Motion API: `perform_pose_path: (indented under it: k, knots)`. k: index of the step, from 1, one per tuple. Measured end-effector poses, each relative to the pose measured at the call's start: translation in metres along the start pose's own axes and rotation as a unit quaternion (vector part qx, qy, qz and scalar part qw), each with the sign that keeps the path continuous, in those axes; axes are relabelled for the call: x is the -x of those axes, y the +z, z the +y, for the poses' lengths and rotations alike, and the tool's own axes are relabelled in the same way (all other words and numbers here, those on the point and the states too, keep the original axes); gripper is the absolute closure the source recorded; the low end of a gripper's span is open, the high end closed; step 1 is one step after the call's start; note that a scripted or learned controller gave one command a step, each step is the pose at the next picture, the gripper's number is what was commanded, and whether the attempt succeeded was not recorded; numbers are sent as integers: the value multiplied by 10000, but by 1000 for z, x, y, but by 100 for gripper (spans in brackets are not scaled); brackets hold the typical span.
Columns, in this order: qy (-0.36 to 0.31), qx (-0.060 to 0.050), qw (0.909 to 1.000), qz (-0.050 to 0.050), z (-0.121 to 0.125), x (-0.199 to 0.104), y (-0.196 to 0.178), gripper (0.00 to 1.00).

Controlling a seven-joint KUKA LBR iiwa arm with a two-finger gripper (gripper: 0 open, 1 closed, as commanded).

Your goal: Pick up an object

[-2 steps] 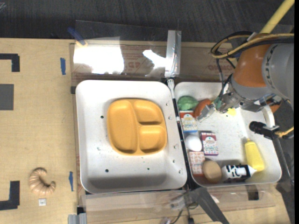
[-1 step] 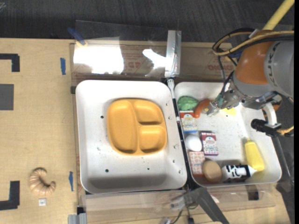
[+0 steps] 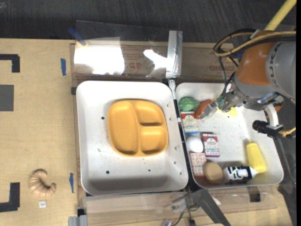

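Gripper [image 3: 212,108] hangs low over the right bin [image 3: 277,173], tips by an orange-red piece [image 3: 203,107]; whether they are spread or pressed together I cannot tell. Left of it lies a green object [image 3: 187,103]; below-left, a white egg [image 3: 195,145] and small carton [image 3: 210,145]. My advice: centre squarely over the orange-red piece, clear of the green neighbour, before closing.

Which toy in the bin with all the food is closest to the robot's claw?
The orange-red piece, lying by the green one at the right bin's top. The gripper is right beside it; the yellow bottle sits much farther off.
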State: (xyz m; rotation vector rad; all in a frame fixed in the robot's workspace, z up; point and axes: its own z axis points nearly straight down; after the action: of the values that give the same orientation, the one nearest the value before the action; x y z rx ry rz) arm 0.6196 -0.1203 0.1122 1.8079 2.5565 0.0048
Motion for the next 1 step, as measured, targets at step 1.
perform_pose_path:
  k: [1]
  knots:
    - [220,-16,9998,15,12,1,25,0]
